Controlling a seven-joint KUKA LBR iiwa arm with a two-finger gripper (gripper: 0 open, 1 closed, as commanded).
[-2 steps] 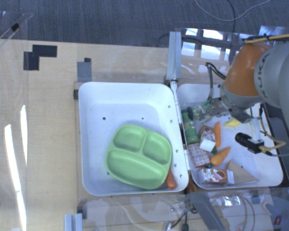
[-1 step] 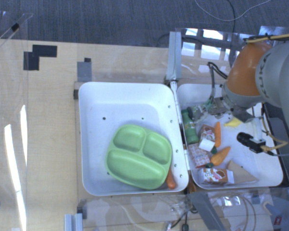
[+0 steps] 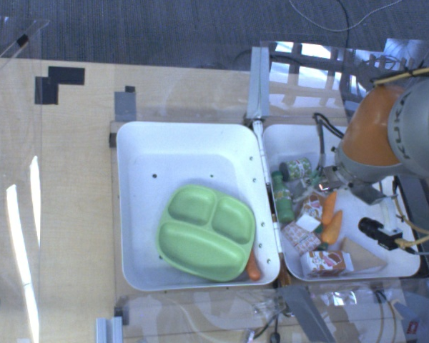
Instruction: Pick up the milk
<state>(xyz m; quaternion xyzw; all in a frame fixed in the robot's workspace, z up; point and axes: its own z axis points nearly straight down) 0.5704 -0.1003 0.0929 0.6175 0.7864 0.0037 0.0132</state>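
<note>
A small white and red-brown milk carton lies on its side at the front of the right bin. A second, red-and-white patterned carton lies just behind it to the left. My gripper hangs low over the middle of the right bin, under the orange-banded wrist. It is above two orange carrots and behind both cartons. The wrist hides most of it.
A green bottle lies along the right bin's left wall, and a small green can stands behind it. The left bin holds a green divided tray and a small carrot by its right wall. Black cables trail at the right.
</note>
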